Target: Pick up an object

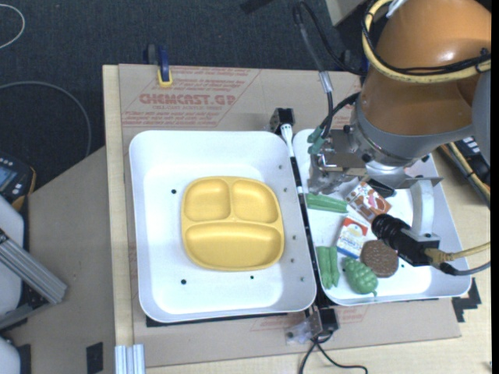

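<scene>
Hanging low over the far end of the right bin [448, 285], the gripper [334, 171] sits under the arm's big orange band [425, 33], and the wrist hides so much of it that I cannot tell whether it is open or closed, or whether it holds anything. Just below it in the bin lies a long green pod [326, 203], and beside that a small red and white packet [369, 200]. Nearer the front of the same bin are an orange and white carton [352, 237], a brown round biscuit [380, 259], a knobbly green toy vegetable [360, 276] touching the biscuit, and a second green pod [329, 265] along the bin's left wall. A curved white piece [422, 206] lies toward the right side.

In the left bin [144, 232] a yellow divided plate [231, 223] rests in the middle. Both bins stand on a pale board [195, 92] printed with red lettering, with a blue and yellow clamp [162, 65] at its far edge. Dark carpet [78, 22] covers the floor beyond
</scene>
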Tool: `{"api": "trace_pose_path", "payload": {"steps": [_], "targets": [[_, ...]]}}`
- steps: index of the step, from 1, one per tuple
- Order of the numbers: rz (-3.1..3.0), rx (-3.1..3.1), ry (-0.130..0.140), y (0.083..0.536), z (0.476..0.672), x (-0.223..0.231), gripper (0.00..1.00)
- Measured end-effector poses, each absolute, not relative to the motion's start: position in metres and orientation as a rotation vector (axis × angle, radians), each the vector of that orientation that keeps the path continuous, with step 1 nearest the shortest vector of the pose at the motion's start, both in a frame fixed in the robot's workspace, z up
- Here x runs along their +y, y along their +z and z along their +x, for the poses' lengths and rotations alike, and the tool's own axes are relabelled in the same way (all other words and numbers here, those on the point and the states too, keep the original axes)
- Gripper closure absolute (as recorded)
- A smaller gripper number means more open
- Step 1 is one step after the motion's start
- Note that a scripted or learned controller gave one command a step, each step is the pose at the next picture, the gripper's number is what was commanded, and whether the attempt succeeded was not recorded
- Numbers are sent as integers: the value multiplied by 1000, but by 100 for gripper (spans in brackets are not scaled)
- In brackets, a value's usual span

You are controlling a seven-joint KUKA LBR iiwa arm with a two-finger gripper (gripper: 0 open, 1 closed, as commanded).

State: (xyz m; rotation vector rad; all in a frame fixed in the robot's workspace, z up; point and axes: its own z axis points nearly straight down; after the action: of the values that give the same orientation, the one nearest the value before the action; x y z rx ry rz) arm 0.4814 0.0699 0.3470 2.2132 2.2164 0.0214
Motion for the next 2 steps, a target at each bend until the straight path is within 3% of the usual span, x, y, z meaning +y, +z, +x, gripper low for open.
{"api": "trace_pose_path", "payload": {"steps": [1, 2], "targets": [[2216, 2238, -10, 270, 477, 166, 100], [2222, 2210, 17, 376, 481, 109, 100]]}}
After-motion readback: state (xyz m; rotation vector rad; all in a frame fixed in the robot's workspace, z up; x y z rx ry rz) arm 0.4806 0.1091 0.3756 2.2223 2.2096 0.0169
